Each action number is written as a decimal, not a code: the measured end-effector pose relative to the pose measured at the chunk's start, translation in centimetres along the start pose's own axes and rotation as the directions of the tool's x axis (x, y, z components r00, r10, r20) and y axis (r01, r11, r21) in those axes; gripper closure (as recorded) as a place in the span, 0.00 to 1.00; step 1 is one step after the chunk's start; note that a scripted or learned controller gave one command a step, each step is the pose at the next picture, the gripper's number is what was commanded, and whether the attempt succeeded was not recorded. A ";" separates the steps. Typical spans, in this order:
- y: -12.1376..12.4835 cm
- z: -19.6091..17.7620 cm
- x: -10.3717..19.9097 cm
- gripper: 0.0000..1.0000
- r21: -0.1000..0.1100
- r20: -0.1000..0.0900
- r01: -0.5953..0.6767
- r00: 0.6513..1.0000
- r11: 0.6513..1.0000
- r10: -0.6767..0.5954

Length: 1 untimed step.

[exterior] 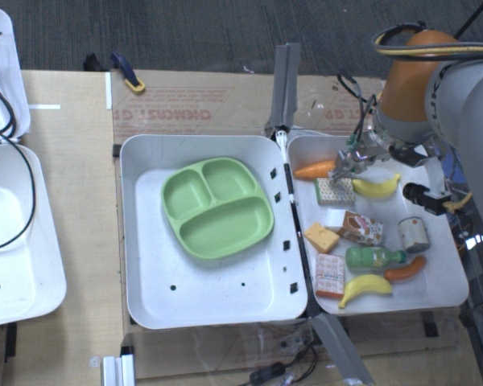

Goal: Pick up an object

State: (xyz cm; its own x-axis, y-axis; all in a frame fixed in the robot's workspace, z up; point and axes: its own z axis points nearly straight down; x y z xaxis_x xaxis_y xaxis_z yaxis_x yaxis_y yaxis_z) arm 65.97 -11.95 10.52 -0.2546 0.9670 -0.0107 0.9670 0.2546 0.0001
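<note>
White plastic forms both bins: the left bin [145,288] carries a green plate [217,207], and the right bin [443,292] carries the loose things that could be picked. The gripper [348,165] is lowered into the far part of the right bin, just above the sponge [335,190], with the carrot [315,169] just beside it on the left and a banana [376,186] just beside it on the right. Nothing is seen lifted, and nothing is seen between the jaws, so the pick is judged to be not yet made; the descent to a thing appears done or nearly so, while the closing, the grip and the lift are left.

Whether the jaws are spread or pressed together cannot be told, since the tip is small, dark and tangled with cables against the clutter. Which thing is aimed at cannot be fixed either; the sponge or the carrot seems likeliest.

Nearer the front lie a cheese wedge [322,236], a bottle [375,257], a can [413,235], a second banana [364,288] and a sausage [405,270], all well apart from the gripper. The arm [435,87] is cut off at the right edge, and part of the bin's far right corner is hidden beneath it.
</note>
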 end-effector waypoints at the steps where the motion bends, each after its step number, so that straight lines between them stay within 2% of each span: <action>1: 1.2 -13.3 4.6 1.00 0.001 -0.009 -0.084 0.996 0.996 0.084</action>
